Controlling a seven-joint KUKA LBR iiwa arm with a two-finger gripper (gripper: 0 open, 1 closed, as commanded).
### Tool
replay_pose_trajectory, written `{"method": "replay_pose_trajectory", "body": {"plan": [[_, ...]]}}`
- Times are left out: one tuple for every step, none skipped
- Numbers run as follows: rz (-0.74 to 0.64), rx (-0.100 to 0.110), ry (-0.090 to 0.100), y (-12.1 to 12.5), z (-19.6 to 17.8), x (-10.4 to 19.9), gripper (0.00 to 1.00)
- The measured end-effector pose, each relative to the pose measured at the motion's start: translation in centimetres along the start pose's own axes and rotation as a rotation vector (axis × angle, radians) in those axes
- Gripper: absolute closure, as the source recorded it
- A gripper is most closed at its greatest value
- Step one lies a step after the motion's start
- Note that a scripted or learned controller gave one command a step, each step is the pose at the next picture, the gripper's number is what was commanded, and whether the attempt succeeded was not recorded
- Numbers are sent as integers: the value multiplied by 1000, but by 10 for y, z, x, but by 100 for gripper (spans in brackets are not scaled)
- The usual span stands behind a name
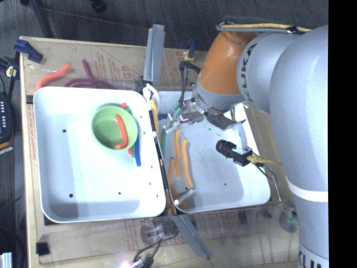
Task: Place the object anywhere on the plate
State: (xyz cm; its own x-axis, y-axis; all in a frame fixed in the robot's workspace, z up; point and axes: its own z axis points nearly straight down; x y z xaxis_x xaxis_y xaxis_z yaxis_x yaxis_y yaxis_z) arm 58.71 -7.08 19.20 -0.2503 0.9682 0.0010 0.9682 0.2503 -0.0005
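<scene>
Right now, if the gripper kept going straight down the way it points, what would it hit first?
Most likely the orange sticks lying on the floor of the right bin, near its left wall. The gripper hangs above their upper ends, but depth is hard to judge from this slanted view.

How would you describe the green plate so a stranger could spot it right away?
Find the left white bin. In its upper middle lies the green plate, round and bright green. A curved red-orange stick rests on it and a blue stick lies at its right edge.
</scene>
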Motion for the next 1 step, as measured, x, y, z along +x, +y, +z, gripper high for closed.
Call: {"method": "replay_pose_trajectory", "body": {"plan": [[-292,-3,-2,68,-71,-18,100]]}}
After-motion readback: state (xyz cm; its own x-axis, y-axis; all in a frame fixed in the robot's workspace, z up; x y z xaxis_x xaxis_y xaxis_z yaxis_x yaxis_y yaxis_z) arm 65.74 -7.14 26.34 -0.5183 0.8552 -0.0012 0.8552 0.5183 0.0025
